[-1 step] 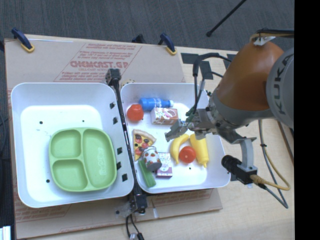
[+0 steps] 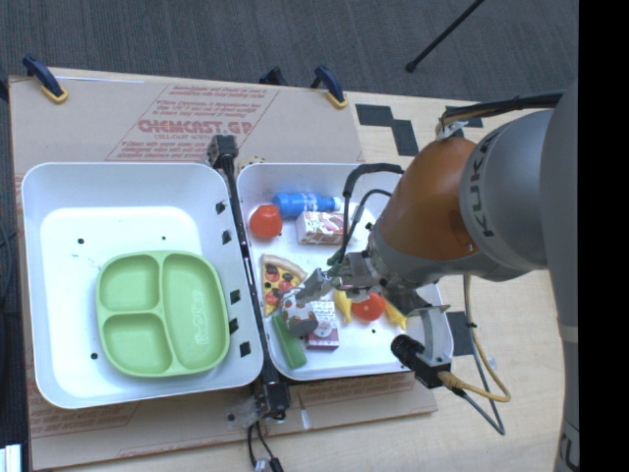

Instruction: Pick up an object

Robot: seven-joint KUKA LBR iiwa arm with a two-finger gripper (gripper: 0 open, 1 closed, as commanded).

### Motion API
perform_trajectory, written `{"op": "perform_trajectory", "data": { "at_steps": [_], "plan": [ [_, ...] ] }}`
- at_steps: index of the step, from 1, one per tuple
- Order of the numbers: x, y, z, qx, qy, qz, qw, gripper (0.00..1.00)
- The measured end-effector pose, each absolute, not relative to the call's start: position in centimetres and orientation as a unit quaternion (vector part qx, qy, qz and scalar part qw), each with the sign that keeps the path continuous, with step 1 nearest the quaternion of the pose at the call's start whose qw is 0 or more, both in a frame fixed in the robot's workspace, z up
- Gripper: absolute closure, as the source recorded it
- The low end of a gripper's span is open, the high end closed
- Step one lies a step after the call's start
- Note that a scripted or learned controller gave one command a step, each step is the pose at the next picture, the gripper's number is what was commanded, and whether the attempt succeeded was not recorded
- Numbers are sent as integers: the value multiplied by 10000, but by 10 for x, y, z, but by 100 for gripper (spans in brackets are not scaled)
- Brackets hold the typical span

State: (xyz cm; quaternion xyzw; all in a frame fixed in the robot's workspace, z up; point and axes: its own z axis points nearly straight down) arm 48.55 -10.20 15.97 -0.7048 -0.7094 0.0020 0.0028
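Both bins (image 2: 59,190) are white. The left one holds a pale green divided tray (image 2: 162,313). The right one holds a red tomato (image 2: 264,222), a blue bottle (image 2: 293,204), a packet (image 2: 320,227) printed in pink and white, a pizza slice (image 2: 279,279) with a tan crust and red, green and yellow toppings, a green stick-shaped piece (image 2: 288,343), another red item (image 2: 369,308) and yellow pieces (image 2: 343,305). The arm (image 2: 511,190) is grey with an orange band (image 2: 432,200). The cardboard (image 2: 197,116) is tan with red lettering, clamped by blue-and-yellow clips (image 2: 44,77).

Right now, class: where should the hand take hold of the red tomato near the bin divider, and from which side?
Grip the red tomato across its round middle, coming straight down from above. It sits apart from the blue bottle, leaving room on both sides.
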Motion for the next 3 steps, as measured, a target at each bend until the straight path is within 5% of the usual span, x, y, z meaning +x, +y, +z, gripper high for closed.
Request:
{"op": "perform_trajectory", "data": {
  "at_steps": [1, 2, 3],
  "plan": [
    [478, -100, 95, -7048, -7094, -11, -18, 0],
    [480, -100, 106, -7024, -7118, -18, -17, 100],
    [478, -56, 316, -7046, -7096, -5, -14, 100]
  ]
}}
